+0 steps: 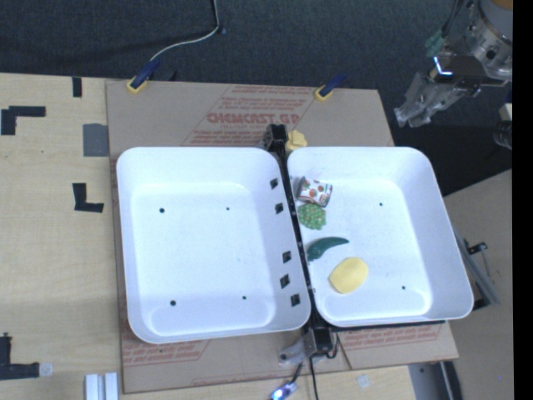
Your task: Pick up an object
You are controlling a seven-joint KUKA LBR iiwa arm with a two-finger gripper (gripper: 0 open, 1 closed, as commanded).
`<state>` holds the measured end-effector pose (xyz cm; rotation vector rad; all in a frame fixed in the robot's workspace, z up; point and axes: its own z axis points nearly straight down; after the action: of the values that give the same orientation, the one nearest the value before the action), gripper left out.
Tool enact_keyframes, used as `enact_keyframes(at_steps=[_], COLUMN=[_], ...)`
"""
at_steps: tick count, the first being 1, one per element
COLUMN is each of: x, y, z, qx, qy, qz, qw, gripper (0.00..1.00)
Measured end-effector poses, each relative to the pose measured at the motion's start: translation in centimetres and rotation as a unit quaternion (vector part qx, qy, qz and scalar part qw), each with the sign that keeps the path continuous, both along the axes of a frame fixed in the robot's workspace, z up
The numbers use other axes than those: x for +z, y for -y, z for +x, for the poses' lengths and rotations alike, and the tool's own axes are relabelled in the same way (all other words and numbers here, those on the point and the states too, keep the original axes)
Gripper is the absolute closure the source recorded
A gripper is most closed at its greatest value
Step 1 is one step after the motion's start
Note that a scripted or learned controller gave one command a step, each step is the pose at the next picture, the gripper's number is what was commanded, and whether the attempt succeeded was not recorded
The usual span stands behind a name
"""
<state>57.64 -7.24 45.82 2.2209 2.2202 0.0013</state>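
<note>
Hovering well apart from the yellow lemon (348, 275) in the right bin (416, 182), the claw (414, 112), perhaps spread.

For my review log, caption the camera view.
Gripper raised beyond the right bin, which holds four small objects along its left side.

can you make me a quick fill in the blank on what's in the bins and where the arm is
All four small objects lie in the ____ bin.
The yellow lemon-shaped object lies nearest the bin's ____ edge.
The dark green curved piece lies between the lemon-shaped object and the ____ green object.
The gripper hangs ____ the bins' rims.

Missing words: right; front; round; outside
</note>
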Motion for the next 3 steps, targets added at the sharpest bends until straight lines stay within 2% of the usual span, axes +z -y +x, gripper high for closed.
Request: enact_keyframes(at_steps=[1, 2, 3], x=[4.4, 7.9, 7.7], y=[1.6, 10.1, 9.6], z=[-4.8, -7.3, -7.2], qx=[0.0, -0.003, 0.0], qy=[0.0, 0.001, -0.001], qz=[-0.0001, -0.0016, -0.0004], qw=[1.0, 1.0, 1.0], gripper=[1.0, 1.0, 0.0])
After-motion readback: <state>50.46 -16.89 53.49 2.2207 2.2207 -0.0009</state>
